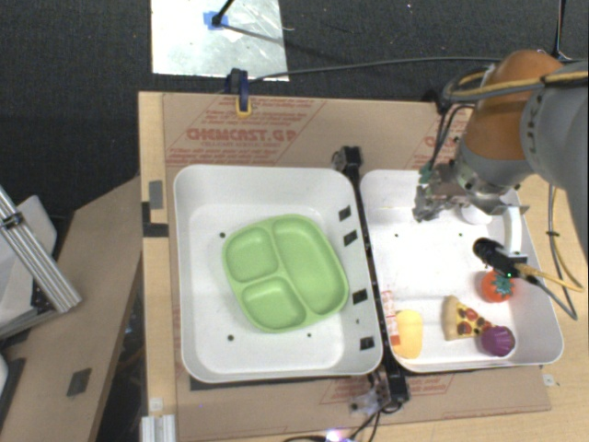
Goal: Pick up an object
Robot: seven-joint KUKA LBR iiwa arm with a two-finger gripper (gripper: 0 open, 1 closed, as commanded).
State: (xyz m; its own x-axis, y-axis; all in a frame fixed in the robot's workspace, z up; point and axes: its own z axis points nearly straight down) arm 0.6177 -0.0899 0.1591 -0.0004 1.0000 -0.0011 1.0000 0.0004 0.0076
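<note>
In the right bin [414, 256] several small toys lie along the near edge: a yellow piece [408, 331], a pizza slice [463, 320], a purple ball-like piece [498, 340] and an orange-red piece [497, 286]. My gripper [428, 205] hangs over the far part of this bin, well behind the toys. Nothing is visibly held in it. The grey arm with its orange band [502, 109] comes in from the upper right.
The left bin [198, 247] holds a green divided plate [283, 271]. A black divider with clips [361, 247] separates the bins. A black part with a green light [492, 256] and loose cables [552, 284] hang above the orange-red piece.
</note>
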